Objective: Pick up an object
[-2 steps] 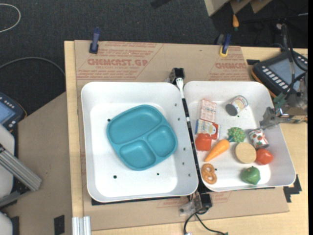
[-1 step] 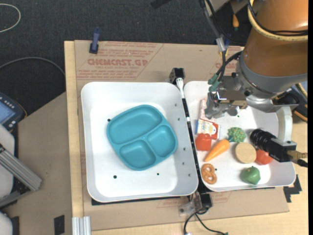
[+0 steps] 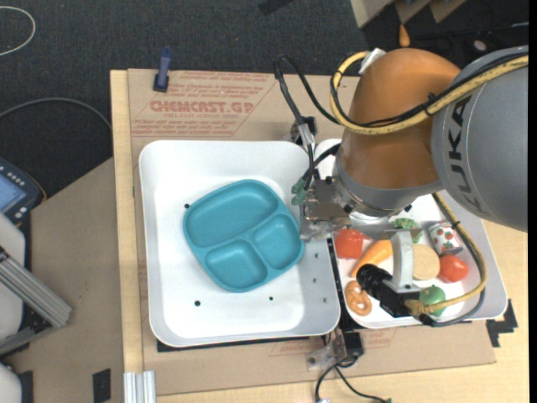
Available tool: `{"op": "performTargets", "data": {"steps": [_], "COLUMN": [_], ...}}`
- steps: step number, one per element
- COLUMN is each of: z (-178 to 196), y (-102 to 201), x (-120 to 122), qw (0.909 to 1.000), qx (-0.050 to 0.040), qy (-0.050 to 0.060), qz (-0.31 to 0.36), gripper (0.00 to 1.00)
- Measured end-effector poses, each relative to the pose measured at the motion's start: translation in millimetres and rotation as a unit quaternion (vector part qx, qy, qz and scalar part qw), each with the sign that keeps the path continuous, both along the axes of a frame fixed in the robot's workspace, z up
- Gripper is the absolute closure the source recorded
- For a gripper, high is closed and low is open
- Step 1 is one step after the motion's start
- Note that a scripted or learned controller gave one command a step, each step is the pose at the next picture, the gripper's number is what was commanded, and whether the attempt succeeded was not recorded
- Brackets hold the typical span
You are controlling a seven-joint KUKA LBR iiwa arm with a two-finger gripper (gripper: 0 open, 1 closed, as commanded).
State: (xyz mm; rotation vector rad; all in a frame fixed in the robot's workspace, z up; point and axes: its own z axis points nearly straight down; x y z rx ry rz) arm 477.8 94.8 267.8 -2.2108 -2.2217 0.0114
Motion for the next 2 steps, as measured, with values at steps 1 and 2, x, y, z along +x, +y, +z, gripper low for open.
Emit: {"op": "performTargets", "data": {"steps": [1,2], "z": [81.7,49.7], "y": [37.6,18.9], "x": [2.2,6.8], "qw": [1.0,1.0], "qx": [0.0019,-0.0004], "qy": [-0.01,-0.003], "qz": [0.0,-0.004], "gripper": [1.0,1.0]}}
